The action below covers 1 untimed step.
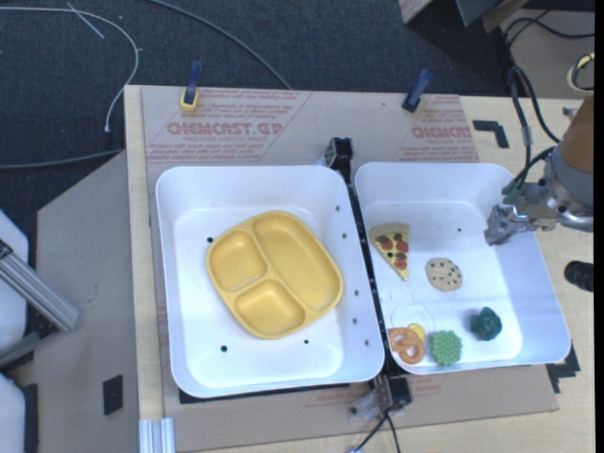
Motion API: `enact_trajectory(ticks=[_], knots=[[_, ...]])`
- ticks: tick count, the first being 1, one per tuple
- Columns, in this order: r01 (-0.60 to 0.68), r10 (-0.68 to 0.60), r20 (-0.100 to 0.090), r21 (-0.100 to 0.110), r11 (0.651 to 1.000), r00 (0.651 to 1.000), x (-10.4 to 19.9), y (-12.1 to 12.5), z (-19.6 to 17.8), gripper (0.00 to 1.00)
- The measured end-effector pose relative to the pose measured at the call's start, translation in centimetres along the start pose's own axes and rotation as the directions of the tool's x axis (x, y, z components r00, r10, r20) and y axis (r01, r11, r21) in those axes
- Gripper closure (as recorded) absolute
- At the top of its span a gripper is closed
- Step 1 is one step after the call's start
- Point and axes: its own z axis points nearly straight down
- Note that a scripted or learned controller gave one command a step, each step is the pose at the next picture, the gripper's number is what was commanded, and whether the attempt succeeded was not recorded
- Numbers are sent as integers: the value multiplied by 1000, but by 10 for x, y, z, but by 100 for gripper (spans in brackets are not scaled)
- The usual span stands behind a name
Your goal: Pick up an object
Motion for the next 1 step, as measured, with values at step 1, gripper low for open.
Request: enact_trajectory(ticks=[1], knots=[[5,-5,-5,8,1000,1000,54,7,6,100]])
